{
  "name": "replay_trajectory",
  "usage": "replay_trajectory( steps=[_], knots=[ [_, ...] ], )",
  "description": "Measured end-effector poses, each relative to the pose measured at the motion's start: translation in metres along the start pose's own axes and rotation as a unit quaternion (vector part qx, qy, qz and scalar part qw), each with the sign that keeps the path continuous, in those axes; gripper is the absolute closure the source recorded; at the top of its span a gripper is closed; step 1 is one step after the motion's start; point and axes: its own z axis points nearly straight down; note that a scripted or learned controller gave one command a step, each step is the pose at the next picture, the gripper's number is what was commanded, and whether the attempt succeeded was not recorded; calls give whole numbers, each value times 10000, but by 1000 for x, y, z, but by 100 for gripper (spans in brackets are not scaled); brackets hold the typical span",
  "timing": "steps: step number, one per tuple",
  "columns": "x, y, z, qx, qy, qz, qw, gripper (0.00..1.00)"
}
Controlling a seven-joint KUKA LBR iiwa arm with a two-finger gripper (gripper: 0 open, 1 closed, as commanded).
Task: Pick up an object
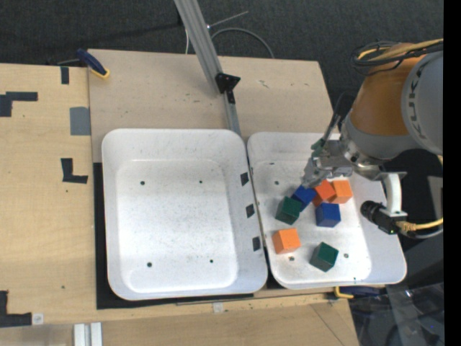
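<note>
Overhead, the grey arm (400, 110) with its orange band reached in from three o'clock, and its end effector (322, 170) hung low over the right bin (382, 265), near that bin's twelve o'clock half. Whether it was spread or pressed together could not be told from this slant, and nothing could be seen pinched in it. Just at its five o'clock side lay a tight cluster of blocks: a blue cube (305, 194), two orange cubes (333, 190) touching each other, a second blue cube (328, 214) and a dark green cube (289, 209). Toward six o'clock in the same bin sat a lone orange cube (286, 240) and another green cube (324, 256), a little apart. The left bin (115, 150) sat beside it on the wooden counter (43, 193).
</note>
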Motion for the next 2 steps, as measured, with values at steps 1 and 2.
replay_trajectory(
  steps=[1,2],
  knots=[
    [62,5,3,10,2,-4,10000,100],
    [125,12,-4,9,2,-8,10000,100]
  ],
)
